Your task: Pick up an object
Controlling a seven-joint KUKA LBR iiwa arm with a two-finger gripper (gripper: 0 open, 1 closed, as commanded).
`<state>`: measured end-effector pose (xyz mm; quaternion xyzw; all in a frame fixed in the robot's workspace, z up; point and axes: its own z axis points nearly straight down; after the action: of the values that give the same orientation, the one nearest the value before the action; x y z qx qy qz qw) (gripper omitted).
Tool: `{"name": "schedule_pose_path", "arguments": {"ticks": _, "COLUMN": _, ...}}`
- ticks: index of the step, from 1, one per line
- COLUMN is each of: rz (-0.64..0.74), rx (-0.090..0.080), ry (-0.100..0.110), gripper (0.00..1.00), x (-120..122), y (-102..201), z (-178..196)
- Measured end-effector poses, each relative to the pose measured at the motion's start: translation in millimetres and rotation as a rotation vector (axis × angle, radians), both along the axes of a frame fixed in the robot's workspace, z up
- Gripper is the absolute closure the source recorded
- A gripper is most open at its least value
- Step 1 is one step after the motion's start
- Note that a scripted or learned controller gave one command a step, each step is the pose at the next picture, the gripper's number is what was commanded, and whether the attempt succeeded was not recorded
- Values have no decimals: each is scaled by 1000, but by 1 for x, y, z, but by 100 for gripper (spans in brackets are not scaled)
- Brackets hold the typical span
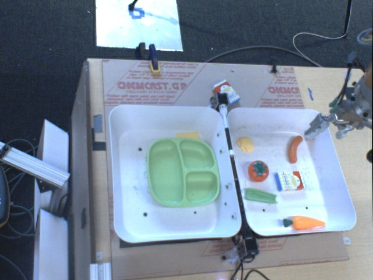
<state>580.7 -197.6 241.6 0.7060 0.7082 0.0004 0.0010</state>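
Gripper [324, 125] sits at the frame's right edge; its opening cannot be determined. Sausage [295, 149] lies just lower-left, apart.

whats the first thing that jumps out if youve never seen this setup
The big green divided tray in the left bin grabs the eye first. Next come the bright toy foods scattered in the right bin: a red tomato, an orange carrot near the front edge and a sausage toward the back. The robot's hand sits at that bin's far right corner.
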Motion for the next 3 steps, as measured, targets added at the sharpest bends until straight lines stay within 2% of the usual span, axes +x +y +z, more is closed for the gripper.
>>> {"name": "schedule_pose_path", "arguments": {"ticks": 1, "rz": 2, "rx": 1, "ry": 2, "gripper": 0, "x": 52, "y": 23, "z": -102}}
{"name": "schedule_pose_path", "arguments": {"ticks": 2, "rz": 2, "rx": 0, "ry": 0, "gripper": 0, "x": 88, "y": 37, "z": -157}}
{"name": "schedule_pose_path", "arguments": {"ticks": 3, "rz": 3, "rx": 1, "ry": 0, "gripper": 0, "x": 88, "y": 70, "z": -157}}
